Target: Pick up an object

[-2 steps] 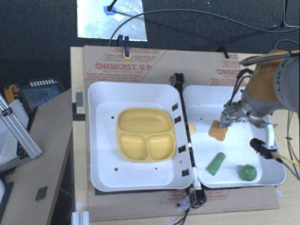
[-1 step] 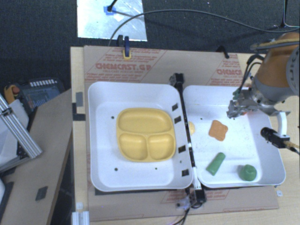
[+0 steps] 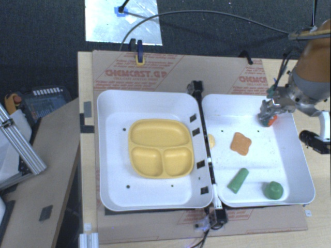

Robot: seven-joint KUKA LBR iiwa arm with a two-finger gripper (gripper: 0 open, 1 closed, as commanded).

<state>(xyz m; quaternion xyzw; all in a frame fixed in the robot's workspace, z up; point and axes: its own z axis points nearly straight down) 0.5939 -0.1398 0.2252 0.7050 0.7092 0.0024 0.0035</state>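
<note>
— Where is the arm from where you sit?

— I see the grey arm's two-finger gripper low over the far right part of the right white bin. A small orange-red and teal piece shows right at its tip, but I cannot tell whether the jaws are closed on it or how wide they stand.

— And the other pickable things?

— In the same bin, an orange flat chunk lies near the middle, a green cylinder lies tilted toward the near edge, and a green rounded lump sits in the near right corner. A pale yellow bit peeks out by the divider. The left white bin holds a yellow three-compartment plastic tray. Both bins rest on the cardboard-covered surface.
</note>
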